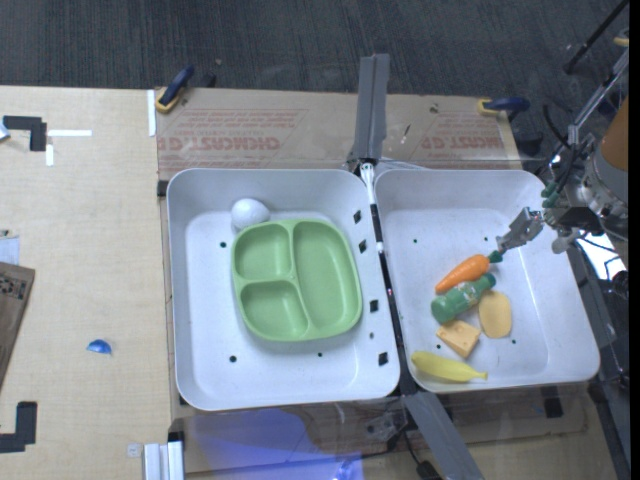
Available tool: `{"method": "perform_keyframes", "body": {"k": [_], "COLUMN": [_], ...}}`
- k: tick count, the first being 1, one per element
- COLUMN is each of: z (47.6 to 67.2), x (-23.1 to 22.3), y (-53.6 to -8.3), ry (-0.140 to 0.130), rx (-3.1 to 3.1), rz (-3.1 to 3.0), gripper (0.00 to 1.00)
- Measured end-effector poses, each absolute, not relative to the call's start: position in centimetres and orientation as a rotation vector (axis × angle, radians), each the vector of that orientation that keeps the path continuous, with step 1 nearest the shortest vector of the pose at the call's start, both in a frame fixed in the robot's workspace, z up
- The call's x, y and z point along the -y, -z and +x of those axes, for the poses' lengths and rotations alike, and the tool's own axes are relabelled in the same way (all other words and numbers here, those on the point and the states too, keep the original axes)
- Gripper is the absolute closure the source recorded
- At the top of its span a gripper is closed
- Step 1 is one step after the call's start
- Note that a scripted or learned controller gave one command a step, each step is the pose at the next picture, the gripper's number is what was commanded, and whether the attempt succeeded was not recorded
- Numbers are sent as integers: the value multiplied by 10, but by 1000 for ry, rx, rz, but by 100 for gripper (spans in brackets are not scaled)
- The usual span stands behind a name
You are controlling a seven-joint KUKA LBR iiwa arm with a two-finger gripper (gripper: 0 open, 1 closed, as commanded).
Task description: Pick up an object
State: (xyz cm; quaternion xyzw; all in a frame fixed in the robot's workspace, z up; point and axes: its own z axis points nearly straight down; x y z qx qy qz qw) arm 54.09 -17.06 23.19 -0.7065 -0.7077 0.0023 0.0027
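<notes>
Carrot [463,271], orange with a green top, lying at a slant in the right bin [560,353], near its middle, green end up toward the right. Just below it and touching or nearly so, a green bottle [462,300], roughly parallel to it. Right of the bottle's lower end, a pale yellow oval piece [495,314]; below the bottle, an orange cheese wedge [460,338] touching that oval piece. Near the bin's front edge, a banana [448,368], apart from the wedge.

Gripper [505,246] reaching in from the right, low over the right bin, tip pointing down-left and just beside the carrot's green top. Whether touching the carrot: cannot tell. Whether spread or pressed together: cannot tell at this angle and size. Nothing seen held in it.

In the left bin [190,268], a green divided plate [296,278] with three sections, resting near the middle. Against the plate's upper left rim, a white ball [249,211].

Behind both bins, a sheet of cardboard [240,133] flat on the bench, with a blue clamp [175,86] at its left corner
</notes>
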Motion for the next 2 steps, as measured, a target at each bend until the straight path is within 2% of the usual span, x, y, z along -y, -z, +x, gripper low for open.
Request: {"method": "perform_keyframes", "body": {"k": [1,2], "z": [541,540], "x": [134,137], "y": [-89,-94], "ry": [-5,-12], "rx": [2122,2115], "rz": [-2312,-2314], "gripper": [0,100]}}
